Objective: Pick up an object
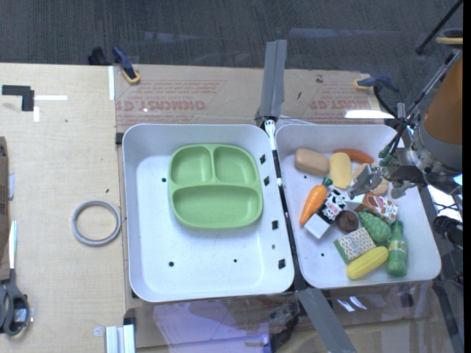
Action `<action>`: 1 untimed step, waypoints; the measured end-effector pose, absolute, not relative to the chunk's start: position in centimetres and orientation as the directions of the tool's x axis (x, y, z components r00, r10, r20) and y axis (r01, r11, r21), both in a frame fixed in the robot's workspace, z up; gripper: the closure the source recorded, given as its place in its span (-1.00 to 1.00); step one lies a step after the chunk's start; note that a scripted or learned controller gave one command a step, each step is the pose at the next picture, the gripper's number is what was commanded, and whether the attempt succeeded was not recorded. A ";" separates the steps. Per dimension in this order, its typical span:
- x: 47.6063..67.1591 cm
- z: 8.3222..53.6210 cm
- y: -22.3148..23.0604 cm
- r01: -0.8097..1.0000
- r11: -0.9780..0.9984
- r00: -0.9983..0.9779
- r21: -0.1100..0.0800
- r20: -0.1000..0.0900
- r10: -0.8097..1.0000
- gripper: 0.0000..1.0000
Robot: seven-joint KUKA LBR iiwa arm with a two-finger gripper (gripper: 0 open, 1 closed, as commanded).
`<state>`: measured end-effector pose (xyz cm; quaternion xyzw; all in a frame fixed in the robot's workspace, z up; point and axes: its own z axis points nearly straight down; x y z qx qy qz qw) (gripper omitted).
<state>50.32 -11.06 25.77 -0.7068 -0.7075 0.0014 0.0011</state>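
My gripper (381, 184) hangs over the right side of the right bin (421, 271), its fingers spread open with nothing between them. Just below it lies a red and white box (381, 207). Around it the bin holds several toy foods: a tan bread roll (311, 160), a yellow piece (340, 169), a carrot (313, 203), a brown round piece (347, 220), a yellow corn cob (366, 262) and a green bottle (397, 250). The arm's orange band (449, 116) shows at the right edge.
The left bin (147, 256) holds a green divided plate (215, 186). A grey tape ring (96, 221) and scissors (13, 307) lie on the wooden bench to the left. A raised rim (280, 204) separates the two bins.
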 end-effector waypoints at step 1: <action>56.3 9.2 -9.6 0.939 0.345 -0.345 0.000 0.000 0.939 -1.00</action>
